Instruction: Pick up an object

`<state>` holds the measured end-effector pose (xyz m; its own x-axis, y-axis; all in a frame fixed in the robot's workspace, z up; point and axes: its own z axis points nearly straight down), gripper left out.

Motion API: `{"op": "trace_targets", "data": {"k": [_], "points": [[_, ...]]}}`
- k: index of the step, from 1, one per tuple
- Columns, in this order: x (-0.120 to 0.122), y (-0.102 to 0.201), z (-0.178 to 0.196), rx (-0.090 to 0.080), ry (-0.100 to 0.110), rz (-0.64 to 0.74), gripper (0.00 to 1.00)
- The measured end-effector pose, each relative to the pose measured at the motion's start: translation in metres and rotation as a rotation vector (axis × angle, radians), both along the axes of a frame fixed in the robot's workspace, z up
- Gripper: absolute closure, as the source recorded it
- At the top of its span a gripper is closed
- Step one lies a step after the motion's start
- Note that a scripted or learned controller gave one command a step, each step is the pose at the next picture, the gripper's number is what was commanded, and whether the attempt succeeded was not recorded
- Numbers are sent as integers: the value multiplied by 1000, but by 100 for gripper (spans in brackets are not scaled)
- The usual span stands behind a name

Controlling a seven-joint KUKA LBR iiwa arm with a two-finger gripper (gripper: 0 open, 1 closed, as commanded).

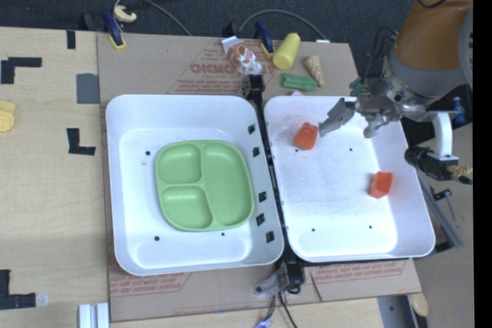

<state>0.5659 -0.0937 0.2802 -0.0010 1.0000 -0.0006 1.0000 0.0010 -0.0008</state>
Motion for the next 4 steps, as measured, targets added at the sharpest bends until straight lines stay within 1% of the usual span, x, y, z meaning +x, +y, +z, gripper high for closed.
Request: {"op": "trace_targets", "data": {"k": [1, 2, 3, 4], "points": [[89, 16, -70, 0, 2, 1, 0], [59, -3, -181, 1, 6, -1, 0], [79, -17, -194, 1, -2, 1, 0], [80, -18, -183, 0, -5, 1, 100]]}}
